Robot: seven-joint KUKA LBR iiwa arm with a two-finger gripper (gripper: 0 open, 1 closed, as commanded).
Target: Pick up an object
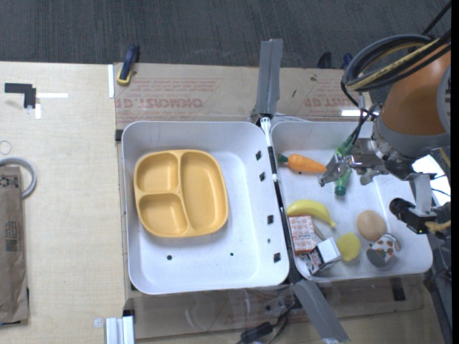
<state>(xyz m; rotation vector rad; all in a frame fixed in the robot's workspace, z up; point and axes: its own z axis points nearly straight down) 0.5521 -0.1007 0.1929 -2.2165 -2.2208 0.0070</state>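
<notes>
My gripper (349,175) hangs over the back half of the right bin (423,264), its two fingers spread apart. A slim green stick-shaped object (341,183) lies slanted right under it, between the fingers; I cannot tell whether they touch it. An orange carrot (305,165) lies to its left. Nearer the front are a banana (313,210), a red snack box (302,233), a yellow lemon (349,246), a tan egg-shaped object (371,225) and a spotted cup (383,250).
The left bin (143,264) holds a yellow divided plate (182,193). A grey divider (270,77) stands between the bins at the back. Black cables (387,56) loop above the arm at the right. A small white box (328,252) sits by the lemon.
</notes>
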